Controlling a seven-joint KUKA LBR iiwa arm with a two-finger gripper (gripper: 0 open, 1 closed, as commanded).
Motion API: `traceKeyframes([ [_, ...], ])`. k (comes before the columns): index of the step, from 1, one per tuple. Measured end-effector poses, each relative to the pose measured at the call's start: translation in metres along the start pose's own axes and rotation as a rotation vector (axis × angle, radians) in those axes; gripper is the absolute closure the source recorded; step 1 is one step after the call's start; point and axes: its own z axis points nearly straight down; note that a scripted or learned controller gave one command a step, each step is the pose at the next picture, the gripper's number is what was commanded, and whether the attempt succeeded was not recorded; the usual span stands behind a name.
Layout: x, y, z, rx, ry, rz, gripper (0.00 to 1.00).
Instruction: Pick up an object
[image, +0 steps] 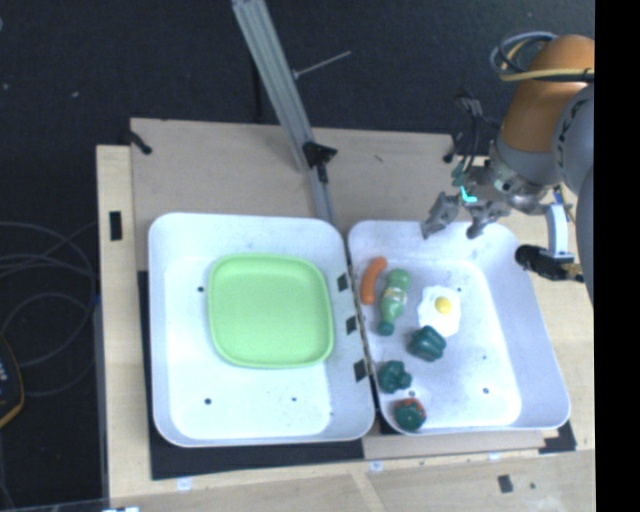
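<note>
My gripper (456, 223) hangs above the far edge of the right bin (520, 330), its two fingers spread apart with nothing between them. Below it in that bin lie an orange carrot (372, 279), a pale green bottle (392, 299), a fried egg (441, 309), a dark green pepper (427, 344), a second green piece (393, 377) and a red and green strawberry (409, 411). All of them lie nearer the camera than the gripper, and none touches it.
The left bin (180, 330) holds a light green square plate (270, 309). A grey metal pole (285, 100) slants up from the bins' far junction. The orange-banded arm (545, 100) reaches in from the upper right.
</note>
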Motion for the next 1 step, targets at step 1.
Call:
traceKeyframes([
  [1, 0.0000, 0.0000, 0.0001, 0.000, 0.000, 0.000, 0.00],
])
